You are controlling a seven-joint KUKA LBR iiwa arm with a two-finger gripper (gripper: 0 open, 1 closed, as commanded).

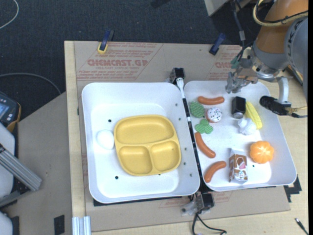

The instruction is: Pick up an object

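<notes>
The right white bin (281,180) holds several toy foods. There is a sausage (211,101) at the back, a green ridged piece (197,109), a pink-and-white cupcake (214,114), a green leaf (204,128), a black can (238,106), a yellow corn cob (253,114) and a small white piece (246,126). Nearer the front lie an orange (261,152), two more sausages (205,146) (215,170) and a brown carton (238,168). My gripper (234,84) hangs over the bin's back edge, just behind the black can, with nothing seen in it.
The left bin (93,102) holds a yellow divided plate (146,145) and a white ball (105,139) beside it. A black bracket (177,75) sits between the bins at the back. Clamps (103,42) (217,43) hold the cardboard sheet.
</notes>
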